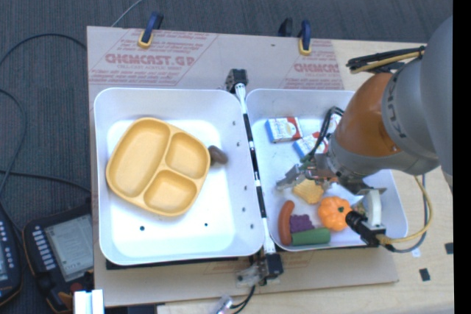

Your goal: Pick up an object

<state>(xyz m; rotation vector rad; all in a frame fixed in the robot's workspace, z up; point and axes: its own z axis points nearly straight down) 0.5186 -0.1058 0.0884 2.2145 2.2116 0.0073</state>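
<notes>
My gripper (pixel 298 175) is down inside the right bin (pixel 259 127), just above and left of a pale yellow piece (pixel 309 193). Close by lie an orange pumpkin toy (pixel 335 213), a red sausage (pixel 285 217), purple grapes (pixel 299 223) and a green piece (pixel 312 237). A blue, white and red packet (pixel 283 129) rests toward the back of that bin. Nothing can be seen held in the gripper. The arm's wrist (pixel 368 125) hides the bin's right part.
The left bin (pixel 118 243) holds a yellow three-part plate (pixel 156 165) with a small brown object (pixel 218 154) at its right edge. Blue clamps (pixel 151 27) (pixel 305 37) sit on the board's far edge. A cable runs along the bins' shared wall (pixel 250 151).
</notes>
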